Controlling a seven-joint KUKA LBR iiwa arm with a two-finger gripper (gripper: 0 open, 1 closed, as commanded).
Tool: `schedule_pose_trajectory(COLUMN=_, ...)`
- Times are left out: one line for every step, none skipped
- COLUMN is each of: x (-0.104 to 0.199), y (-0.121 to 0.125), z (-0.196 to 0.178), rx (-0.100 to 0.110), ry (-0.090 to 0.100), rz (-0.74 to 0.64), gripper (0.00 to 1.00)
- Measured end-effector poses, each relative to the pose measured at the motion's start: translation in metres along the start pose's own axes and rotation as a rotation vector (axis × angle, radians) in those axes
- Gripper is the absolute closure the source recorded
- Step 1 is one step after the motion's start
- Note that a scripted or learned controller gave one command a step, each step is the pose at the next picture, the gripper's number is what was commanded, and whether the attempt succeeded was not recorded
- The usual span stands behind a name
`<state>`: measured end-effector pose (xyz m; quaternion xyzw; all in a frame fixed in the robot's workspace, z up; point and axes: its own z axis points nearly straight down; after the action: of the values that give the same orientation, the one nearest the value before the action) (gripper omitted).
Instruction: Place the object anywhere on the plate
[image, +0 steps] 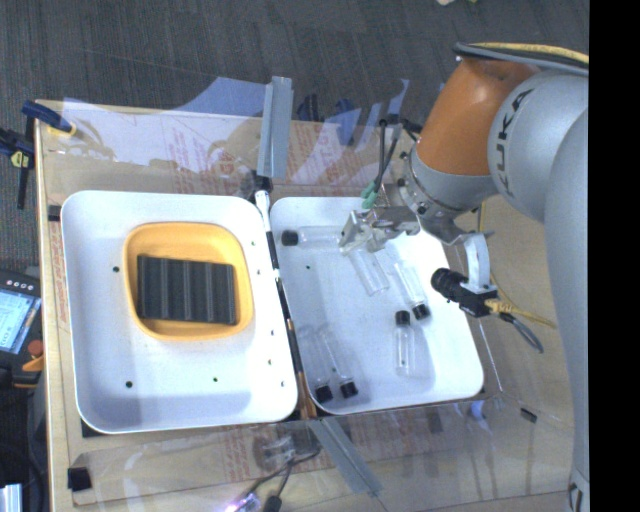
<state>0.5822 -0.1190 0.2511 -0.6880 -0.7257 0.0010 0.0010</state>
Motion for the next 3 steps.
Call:
schedule_pose_trajectory(x=0.021, y=0.040, z=0.042, rx=-0.001, ry=0.000, rz=-0.176, gripper=1.00)
schedule_pose_trajectory(x=0.035, y=0.057, z=0.053, rx=-0.003, ry=-0.002, rz=-0.510, gripper=1.00)
schedule_pose_trajectory(x=0.053, y=0.039, z=0.052, rx=0.001, ry=0.000, rz=-0.793, gripper=1.00)
